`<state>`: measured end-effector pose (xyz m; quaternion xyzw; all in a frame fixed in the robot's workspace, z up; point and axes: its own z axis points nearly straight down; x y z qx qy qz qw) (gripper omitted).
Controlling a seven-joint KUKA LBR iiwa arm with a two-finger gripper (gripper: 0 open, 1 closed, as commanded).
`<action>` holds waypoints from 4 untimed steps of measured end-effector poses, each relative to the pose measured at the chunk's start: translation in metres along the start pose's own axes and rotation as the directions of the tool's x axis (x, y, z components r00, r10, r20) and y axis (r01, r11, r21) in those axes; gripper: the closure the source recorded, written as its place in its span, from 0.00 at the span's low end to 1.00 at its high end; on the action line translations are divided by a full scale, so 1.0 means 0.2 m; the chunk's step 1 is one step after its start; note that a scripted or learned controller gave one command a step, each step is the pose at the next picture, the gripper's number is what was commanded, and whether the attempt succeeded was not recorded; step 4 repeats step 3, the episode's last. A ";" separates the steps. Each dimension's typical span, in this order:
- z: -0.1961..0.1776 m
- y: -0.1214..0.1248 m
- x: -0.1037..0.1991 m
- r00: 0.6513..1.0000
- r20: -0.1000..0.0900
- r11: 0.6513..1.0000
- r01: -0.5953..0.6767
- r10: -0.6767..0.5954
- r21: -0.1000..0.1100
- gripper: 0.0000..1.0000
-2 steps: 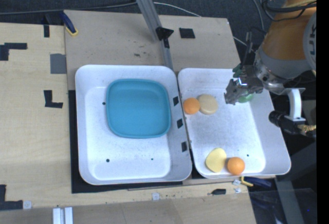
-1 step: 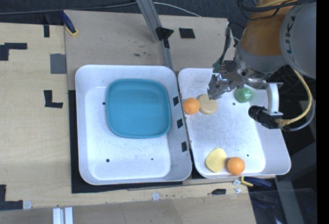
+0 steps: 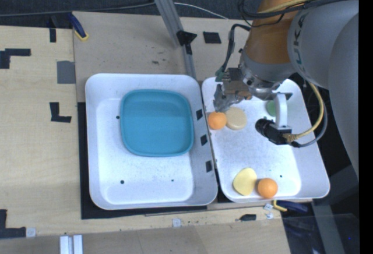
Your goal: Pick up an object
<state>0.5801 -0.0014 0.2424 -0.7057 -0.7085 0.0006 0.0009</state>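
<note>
The right bin (image 3: 303, 154) holds an orange ball (image 3: 216, 121) at its left wall, with a cream round piece (image 3: 236, 118) touching it on the right. A yellow lump (image 3: 245, 181) and a second orange ball (image 3: 267, 187) lie near the bin's front edge. A green object (image 3: 271, 107) is partly hidden behind the arm. My gripper (image 3: 224, 101) hangs over the bin's far left corner, just above the orange ball and the cream piece.
A blue square plate (image 3: 156, 122) lies in the left bin (image 3: 105, 177). A grey metal pole (image 3: 169, 11) slants across the bench behind the bins. Black cables and a connector (image 3: 274, 131) hang off the wrist over the right bin.
</note>
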 end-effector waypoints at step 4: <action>0.11 0.15 0.46 1.000 0.001 1.000 -0.003 0.003 -0.001 0.00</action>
